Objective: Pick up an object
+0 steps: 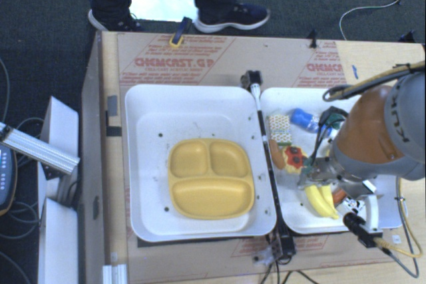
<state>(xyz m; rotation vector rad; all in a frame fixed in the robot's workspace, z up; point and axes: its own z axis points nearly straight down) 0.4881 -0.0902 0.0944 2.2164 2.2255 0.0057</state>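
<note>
Camera view: hand [311,177] low in right bin [293,223], finger state unreadable under grey arm [373,143], beside yellow banana [322,202] and red-yellow toy [293,157]; blue bottle [304,119] behind; left bin [150,163] holds yellow divided tray [211,177].

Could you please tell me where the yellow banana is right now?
The yellow banana lies in the right white bin, near its front edge, just below the gripper.

A yellow divided tray [212,178] is lying in the left white bin [143,163]. The table [200,60] is showing red print. A person's dark shoes [233,15] are standing beyond its far edge.
</note>
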